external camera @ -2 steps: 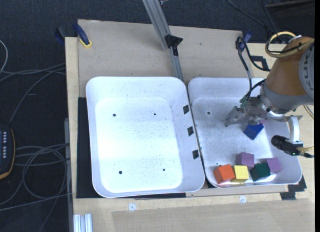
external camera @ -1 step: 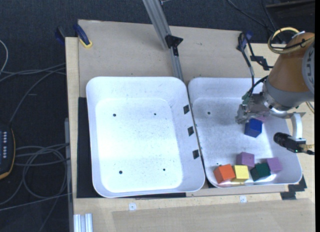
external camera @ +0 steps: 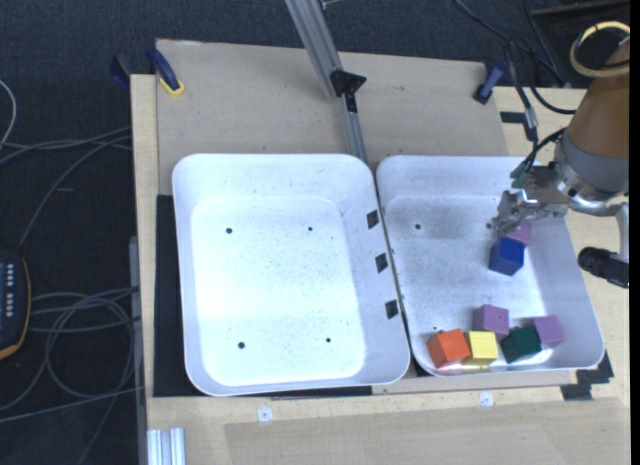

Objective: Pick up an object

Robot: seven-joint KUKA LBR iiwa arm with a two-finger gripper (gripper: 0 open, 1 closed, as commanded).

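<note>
Blocks are what you are after, and you are looking for one to lift. Going from the left, you are seeing the left bin (external camera: 270, 273), white and shallow, sitting on the wooden bench (external camera: 250, 93). A grey pole (external camera: 315, 28) is leaning in over the bench from the top. Next you are coming to the right bin (external camera: 430, 213), pressed up against the first one.

Most of the blocks are bunching along the near edge of the right bin. From left to right you are seeing an orange block (external camera: 449, 346), a yellow block (external camera: 483, 345), a purple block (external camera: 492, 317) just behind the yellow one, a green block (external camera: 521, 343), and one more purple block (external camera: 548, 329).

One blue block (external camera: 507, 255) is sitting by itself, farther back in the bin and well apart from that row. It is looking about square, so no side is looking longer than the others.

The gripper (external camera: 518, 215) is hanging just behind the blue block, a bit to its right, on the arm (external camera: 600, 143) coming in from the right side. So the blue block is lying toward you and a little left of the gripper. I think it is the nearest block to try for.

The gripper is too small and blurry here, so I cannot tell how it is set. I am seeing no block held in it.
</note>
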